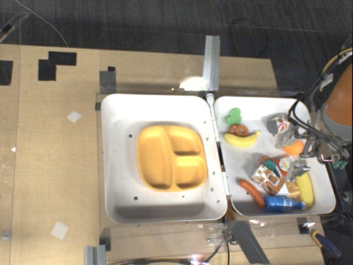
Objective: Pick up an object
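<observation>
Objects for picking lie heaped in the right bin (242,206), while the left bin (118,148) carries a yellow divided tray (171,158) at its middle, three compartments facing up; the two bins stand side by side on the wooden bench (49,164), their inner edges touching. In the right bin, near its far left corner, a green toy (234,115) sits just above a small brown piece (239,130), which touches a yellow banana (241,140); toward the near edge a red sausage (252,192) lies slanted, beside an orange and white carton (267,176); a blue bottle (283,204) lies flat along the near edge, with a yellow corn cob (305,187) upright beside it toward the near right corner; a grey and red packet (279,125) rests near the far right corner. The gripper (302,162) hangs over the right half of this bin, above an orange piece (294,147) and close to the carton and corn; whether it is released or clenched I cannot tell, and nothing visibly sits in it.
</observation>
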`<state>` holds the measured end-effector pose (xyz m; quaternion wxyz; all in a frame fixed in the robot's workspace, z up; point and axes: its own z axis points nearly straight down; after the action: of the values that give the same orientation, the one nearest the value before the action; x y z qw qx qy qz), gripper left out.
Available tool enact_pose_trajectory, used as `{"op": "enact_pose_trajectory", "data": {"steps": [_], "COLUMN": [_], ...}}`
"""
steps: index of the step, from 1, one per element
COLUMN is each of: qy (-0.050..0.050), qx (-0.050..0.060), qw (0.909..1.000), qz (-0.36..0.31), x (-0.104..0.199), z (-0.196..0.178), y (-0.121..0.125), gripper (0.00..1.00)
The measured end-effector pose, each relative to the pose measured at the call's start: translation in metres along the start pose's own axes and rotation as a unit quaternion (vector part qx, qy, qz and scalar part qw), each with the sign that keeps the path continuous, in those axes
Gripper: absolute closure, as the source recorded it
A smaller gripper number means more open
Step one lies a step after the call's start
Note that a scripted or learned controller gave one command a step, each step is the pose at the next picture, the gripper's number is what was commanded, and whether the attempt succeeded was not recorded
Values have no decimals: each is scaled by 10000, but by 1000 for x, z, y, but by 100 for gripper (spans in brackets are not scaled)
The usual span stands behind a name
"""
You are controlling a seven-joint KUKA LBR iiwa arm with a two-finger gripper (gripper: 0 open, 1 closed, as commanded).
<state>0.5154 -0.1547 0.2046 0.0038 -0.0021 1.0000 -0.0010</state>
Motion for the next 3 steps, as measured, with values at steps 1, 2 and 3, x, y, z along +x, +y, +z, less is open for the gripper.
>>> {"op": "enact_pose_trajectory", "data": {"steps": [1,2,3], "qy": [14,-21,-75], "qx": [-7,-11,-9], "qw": [9813,9855,9860], "qz": [1927,1699,1667], "x": [-49,-138,-141], "z": [62,116,102], "y": [5,37,38], "gripper": [0,0,100]}}
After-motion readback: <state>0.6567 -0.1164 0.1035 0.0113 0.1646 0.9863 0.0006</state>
